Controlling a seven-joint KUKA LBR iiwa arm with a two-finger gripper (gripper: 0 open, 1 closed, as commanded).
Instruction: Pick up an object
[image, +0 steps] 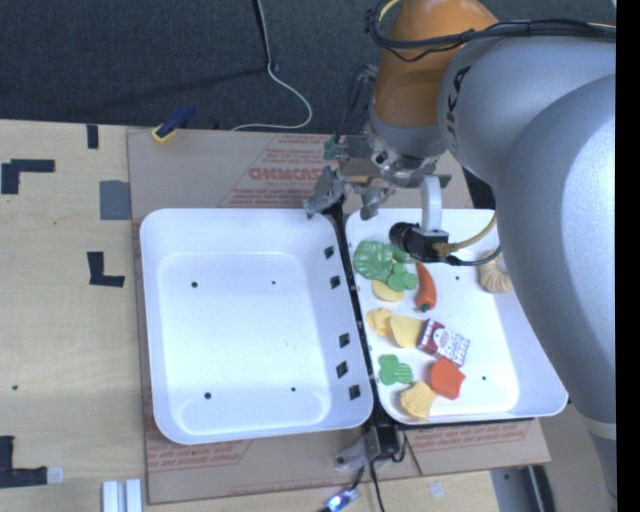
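White plastic forms the two shallow bins that sit side by side on the surface (60, 300), and the divider (348, 300) where their inner rims meet serves as the landmark here. Nearest the camera, just right of the divider's near end, a pale yellow wedge (417, 401) lies in the right bin (530, 390), touching an orange block (447, 379) and near a small green piece (394, 371). A little farther along, a red and white packet (444, 343) lies tilted, with a yellow piece (404, 331) between it and the divider and a smaller yellow lump (379, 320) close against the divider. Farther still come a yellow disc (389, 290), an orange-red carrot shape (426, 286) standing off to the right of it, and a leafy green toy (377, 260) just beside the divider. A tan object (493, 279) lies well to the right of the divider by the arm. The left bin (160, 300) lies on the other side of the divider, its floor marked by small dark dots. At the divider's far end, the claw (345, 200) hangs above the rims of the bins with its fingers spread apart and nothing visible between them. Beyond it rises the arm's orange band (420, 50).
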